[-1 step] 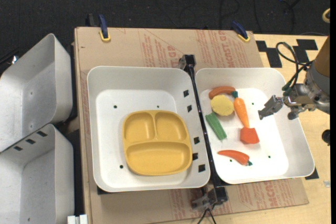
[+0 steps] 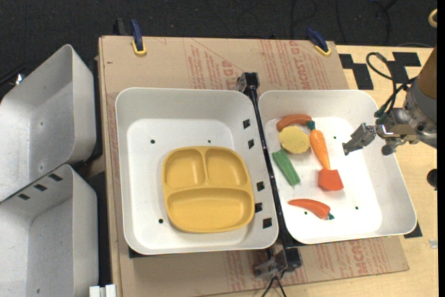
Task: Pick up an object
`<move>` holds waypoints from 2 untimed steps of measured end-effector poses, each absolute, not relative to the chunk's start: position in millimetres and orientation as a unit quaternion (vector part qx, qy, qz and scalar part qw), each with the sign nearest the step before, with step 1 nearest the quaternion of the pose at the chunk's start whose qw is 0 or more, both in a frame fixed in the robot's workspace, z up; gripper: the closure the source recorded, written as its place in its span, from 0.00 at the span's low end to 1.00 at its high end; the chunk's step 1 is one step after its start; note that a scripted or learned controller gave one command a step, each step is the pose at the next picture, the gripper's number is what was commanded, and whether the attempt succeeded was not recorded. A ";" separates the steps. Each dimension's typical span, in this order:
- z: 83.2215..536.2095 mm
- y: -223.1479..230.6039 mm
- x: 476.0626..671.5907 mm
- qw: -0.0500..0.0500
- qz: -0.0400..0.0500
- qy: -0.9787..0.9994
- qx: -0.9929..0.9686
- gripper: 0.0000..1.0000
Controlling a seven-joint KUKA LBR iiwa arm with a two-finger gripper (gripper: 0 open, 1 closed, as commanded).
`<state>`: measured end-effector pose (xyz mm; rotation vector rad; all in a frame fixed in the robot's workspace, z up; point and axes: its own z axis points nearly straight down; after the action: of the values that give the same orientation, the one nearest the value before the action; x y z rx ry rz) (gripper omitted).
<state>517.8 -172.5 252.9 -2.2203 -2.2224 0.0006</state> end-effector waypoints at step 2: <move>150.0 -165.4 529.7 0.002 0.001 -0.707 -0.707 0.00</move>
<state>529.7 -165.4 150.0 -2.2186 -2.2179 0.0039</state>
